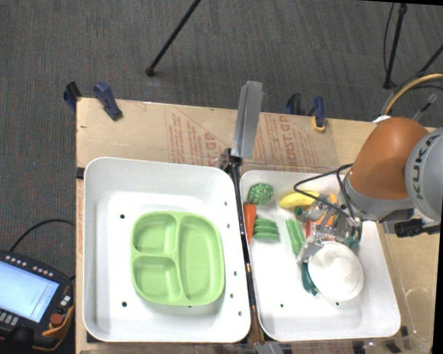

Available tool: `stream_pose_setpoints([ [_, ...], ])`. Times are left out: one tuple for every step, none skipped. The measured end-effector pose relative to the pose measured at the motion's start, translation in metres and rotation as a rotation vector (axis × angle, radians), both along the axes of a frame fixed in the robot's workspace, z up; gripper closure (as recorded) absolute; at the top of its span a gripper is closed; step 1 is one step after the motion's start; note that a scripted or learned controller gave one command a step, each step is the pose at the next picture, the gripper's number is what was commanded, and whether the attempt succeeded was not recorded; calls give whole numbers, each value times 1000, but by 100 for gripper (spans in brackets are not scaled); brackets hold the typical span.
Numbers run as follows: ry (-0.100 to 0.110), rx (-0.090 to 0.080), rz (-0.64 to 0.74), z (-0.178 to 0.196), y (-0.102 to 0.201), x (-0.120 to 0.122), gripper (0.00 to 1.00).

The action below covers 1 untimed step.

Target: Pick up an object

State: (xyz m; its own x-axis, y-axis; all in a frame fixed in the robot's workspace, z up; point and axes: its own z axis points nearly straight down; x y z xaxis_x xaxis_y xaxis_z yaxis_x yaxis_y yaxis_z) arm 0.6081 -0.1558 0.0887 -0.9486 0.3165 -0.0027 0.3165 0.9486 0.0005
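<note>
Arm [394, 167] reaching in low over my right white bin [378, 315], wrist bent down, gripper [331, 233] above round white bowl [337, 270], grip state I cannot tell.

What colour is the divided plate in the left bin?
Light green, seen best in the camera view.

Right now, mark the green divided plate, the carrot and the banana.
green divided plate [200, 258]: camera view, large right compartment.
carrot [248, 216]: camera view, middle of the orange body.
banana [296, 200]: camera view, middle of the yellow peel.
</note>
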Motion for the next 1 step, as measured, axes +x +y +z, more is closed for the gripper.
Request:
stream_pose_setpoints([
  [0, 3, -33, 0, 58, 29, 0],
])
